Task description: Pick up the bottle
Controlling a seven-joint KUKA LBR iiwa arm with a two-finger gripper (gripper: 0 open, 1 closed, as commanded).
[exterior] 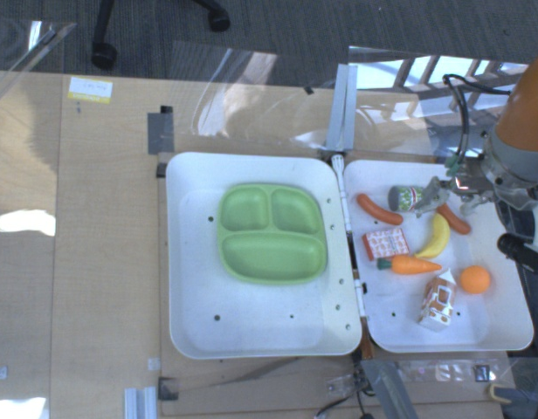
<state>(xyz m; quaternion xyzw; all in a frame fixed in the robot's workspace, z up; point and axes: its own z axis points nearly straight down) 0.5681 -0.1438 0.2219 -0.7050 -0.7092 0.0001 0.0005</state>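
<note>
The bottle [406, 199] is small, with a green label and a dark end. It lies on its side near the back of the right bin [505, 334]. My gripper [454, 195] hangs just to the bottle's right, above the back of the same bin. Its fingers are spread open, and the left fingertip [434, 192] is close to the bottle's right end. Nothing is held between them. The orange band of the arm [524, 116] rises at the right edge.
Around the bottle in the right bin lie two red sausages [378, 209] [455, 220], a banana [436, 237], a red packet [385, 243], a carrot [413, 265], an orange [475, 278] and a small carton [437, 305]. The left bin [190, 321] holds a green divided plate [272, 234].
</note>
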